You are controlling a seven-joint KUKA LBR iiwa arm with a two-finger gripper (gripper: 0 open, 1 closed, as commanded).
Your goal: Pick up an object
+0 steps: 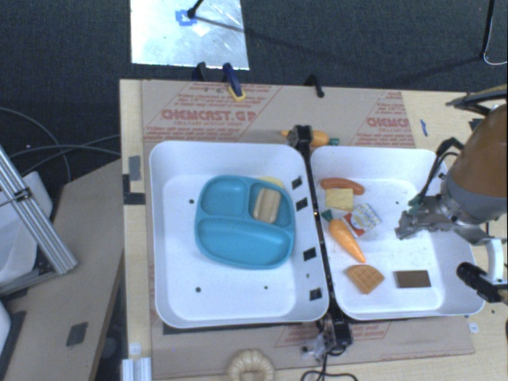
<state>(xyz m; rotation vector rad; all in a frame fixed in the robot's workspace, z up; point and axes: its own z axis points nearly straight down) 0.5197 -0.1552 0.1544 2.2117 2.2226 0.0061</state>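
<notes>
Plate [238, 232] in left bin [175, 213], carrot [347, 240], waffle [364, 278] in right bin [397, 304]

The arm [482, 165] reaches in from the right edge, its orange band bulking above the wrist over the right bin [452, 296]. The hand [406, 227] hangs low over that bin's right half, pointing leftward and downward.
</notes>
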